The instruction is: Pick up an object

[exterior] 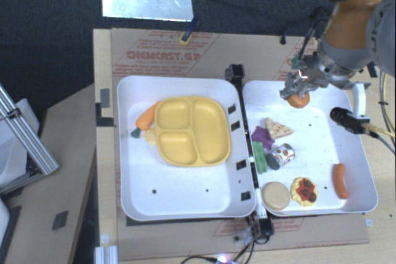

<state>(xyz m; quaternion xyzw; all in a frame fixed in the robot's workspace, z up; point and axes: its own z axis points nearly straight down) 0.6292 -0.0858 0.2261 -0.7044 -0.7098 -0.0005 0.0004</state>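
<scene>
Pincer (296, 93) sits at the far edge of the right bin (365, 185), directly over a small orange round piece (299, 100). The piece shows just below the pincer body and touches or nearly touches it. Whether it is actually clamped cannot be told from this angle, and neither can how far the pincer is spread. The arm (356, 15) comes in from the right, its orange band above the wrist.

Other items in the right bin:
- pizza slice (278, 128), near the middle
- purple piece (262, 136), just beside the slice against the left wall
- green piece (261, 161), below the purple one along the same wall
- small can (283, 154), lying on its side next to the green piece
- round tan biscuit (276, 195), near the front left corner
- flat yellow disc with red topping (304, 190), just beside the biscuit
- sausage (340, 180), well apart on the right side

The left bin (133, 195) holds a yellow divided plate (189, 131) with three compartments. A carrot (146, 116) lies touching the plate's left rim, and a pale yellow bit (150, 136) is partly tucked under that rim.

Both bins rest on a cardboard sheet (161, 52) on the bench (68, 133).
</scene>
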